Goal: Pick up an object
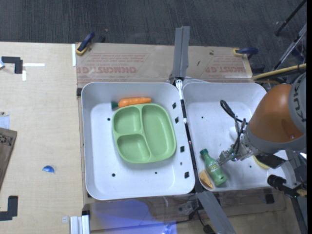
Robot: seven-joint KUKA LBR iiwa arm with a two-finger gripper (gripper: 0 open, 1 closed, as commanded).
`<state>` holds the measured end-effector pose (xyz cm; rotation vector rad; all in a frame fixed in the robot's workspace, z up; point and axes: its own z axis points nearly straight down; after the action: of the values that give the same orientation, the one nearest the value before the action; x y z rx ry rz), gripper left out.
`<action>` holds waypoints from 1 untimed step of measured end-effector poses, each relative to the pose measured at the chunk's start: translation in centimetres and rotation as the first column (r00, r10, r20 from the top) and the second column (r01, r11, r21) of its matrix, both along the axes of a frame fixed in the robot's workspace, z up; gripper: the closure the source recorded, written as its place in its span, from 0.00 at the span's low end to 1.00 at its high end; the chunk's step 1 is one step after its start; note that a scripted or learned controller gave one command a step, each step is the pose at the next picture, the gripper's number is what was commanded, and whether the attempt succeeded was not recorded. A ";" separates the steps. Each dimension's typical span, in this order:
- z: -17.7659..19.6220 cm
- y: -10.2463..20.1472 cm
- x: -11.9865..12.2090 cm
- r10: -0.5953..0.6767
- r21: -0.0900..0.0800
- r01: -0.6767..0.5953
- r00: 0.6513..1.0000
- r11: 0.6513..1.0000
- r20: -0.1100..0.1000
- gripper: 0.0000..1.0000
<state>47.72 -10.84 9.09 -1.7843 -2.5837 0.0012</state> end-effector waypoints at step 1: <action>0.0 0.8 0.1 0.206 0.000 -0.206 0.979 0.979 0.002 0.00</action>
<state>47.80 -10.05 9.13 -1.5080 -2.7560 0.0002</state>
